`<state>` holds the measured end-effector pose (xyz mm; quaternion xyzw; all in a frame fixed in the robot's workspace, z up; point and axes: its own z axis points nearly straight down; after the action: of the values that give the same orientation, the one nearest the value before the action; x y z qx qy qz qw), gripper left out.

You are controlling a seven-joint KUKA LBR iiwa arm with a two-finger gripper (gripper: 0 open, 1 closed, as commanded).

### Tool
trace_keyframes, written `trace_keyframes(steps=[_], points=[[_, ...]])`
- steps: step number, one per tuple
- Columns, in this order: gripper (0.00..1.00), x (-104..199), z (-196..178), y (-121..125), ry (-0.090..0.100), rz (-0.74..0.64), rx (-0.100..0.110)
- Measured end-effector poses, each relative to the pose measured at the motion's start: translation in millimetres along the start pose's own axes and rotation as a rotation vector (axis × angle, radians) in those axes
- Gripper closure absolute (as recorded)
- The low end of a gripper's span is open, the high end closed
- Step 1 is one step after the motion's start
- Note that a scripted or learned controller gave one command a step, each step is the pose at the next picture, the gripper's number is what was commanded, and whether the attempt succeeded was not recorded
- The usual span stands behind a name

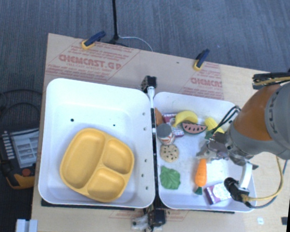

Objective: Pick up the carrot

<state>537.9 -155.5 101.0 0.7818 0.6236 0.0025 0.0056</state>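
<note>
Gripper [210, 148]: poised in the right bin [191, 100]; whether it is apart or together, I cannot tell.
Carrot [201, 173]: lies free just below it, beside a purple packet [215, 194].
Risk: a misaligned descent may nudge the carrot aside.

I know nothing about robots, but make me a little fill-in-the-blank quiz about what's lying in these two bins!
1. The carrot lies in the ___ bin, as the camera sees it.
2. The yellow divided plate has ___ compartments.
3. The cookie lies just above a leafy piece coloured ___.
4. The watermelon slice lies beside a yellow ___.

Missing words: right; three; green; banana
</note>
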Motion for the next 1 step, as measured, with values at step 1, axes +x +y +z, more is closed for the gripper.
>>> trace_keyframes(steps=[1], points=[[1.00, 47.4, -115.5, 49.4, -0.002, 0.326, 0.010]])
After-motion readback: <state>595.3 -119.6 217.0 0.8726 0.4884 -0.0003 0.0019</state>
